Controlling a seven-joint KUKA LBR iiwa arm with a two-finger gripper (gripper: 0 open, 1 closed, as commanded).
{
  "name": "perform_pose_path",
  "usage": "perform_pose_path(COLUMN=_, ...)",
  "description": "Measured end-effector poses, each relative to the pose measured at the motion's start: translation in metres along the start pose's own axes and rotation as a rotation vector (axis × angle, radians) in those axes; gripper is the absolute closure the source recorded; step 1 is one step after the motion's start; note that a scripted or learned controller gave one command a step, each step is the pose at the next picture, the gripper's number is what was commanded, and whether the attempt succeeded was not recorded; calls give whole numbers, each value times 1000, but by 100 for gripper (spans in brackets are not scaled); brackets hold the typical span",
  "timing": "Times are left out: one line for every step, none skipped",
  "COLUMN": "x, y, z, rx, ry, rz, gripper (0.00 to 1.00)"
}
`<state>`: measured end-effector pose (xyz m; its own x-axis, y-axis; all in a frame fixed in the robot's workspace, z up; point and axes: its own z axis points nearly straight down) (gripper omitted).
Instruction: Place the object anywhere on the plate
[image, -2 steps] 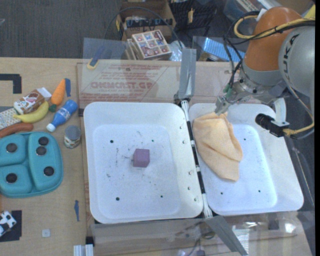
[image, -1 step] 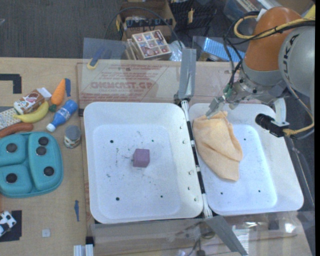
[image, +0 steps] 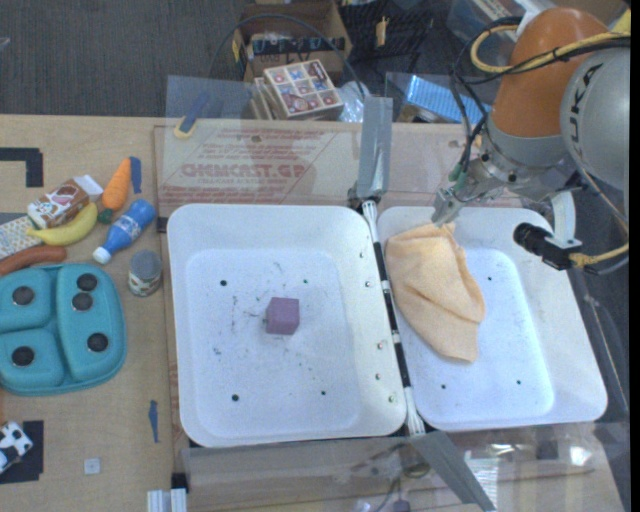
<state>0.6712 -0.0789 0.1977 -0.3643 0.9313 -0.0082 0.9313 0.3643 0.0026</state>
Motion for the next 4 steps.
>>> perform_pose_path(x=0, y=0, z=0, rx=0, ry=0, rz=0, gripper=0)
perform_pose_path(x=-1, y=1, z=-8, rx=-2, ry=-3, rz=-2, gripper=100)
perform_pose_path(x=-1, y=1, z=-8, rx=-2, ry=-3, rz=-2, gripper=0)
perform_pose_path(x=-2, y=3, z=-15, rx=-4, ry=-6, rz=-3, gripper=100)
